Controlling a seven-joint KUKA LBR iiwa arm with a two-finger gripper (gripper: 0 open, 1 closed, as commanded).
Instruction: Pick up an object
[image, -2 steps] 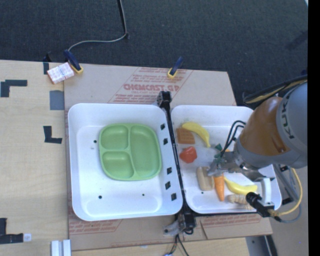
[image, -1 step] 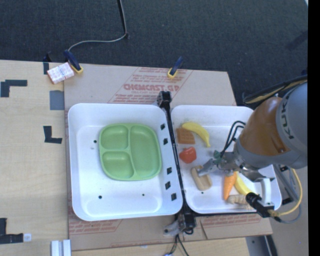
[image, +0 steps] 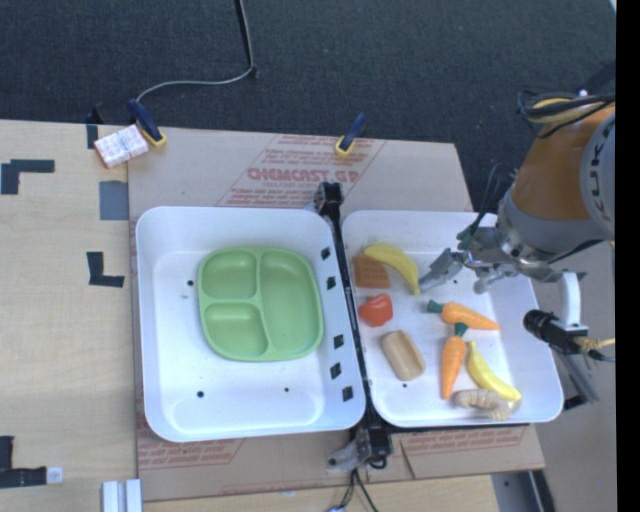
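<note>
Cardboard-topped bench, two white bins. Gripper (image: 462, 272) over right bin (image: 545, 400), fingers spread, holding nothing; carrot (image: 468, 316) just below it, banana (image: 393, 264) to its left.

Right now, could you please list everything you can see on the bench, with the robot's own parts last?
bins: two, white, side by side
divided plate: one, green, left bin
bananas: two, yellow, right bin
carrots: two, orange, right bin
tomato: one, red, right bin
bread roll: one, tan, right bin
ginger root: one, beige, right bin, front
clamps: two, blue and yellow, cardboard's far edge
arm: one, grey and orange, right
end effector: one, open, above right bin
</note>
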